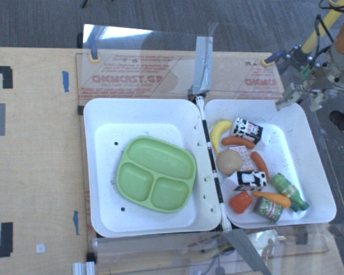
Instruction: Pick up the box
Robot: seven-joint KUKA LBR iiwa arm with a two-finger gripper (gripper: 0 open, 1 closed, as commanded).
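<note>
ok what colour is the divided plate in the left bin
Light green plate, seen in the camera view.

2 bins sit side by side on the table [34, 153]. The left bin [103, 119] holds a divided plate [155, 174]. The right bin [318, 171] holds a cluster: a banana [218, 134] at the back left, a box [247, 130] just right of it, a second box [251, 179] nearer the front, and a bottle [289, 191] at the front right.
</note>
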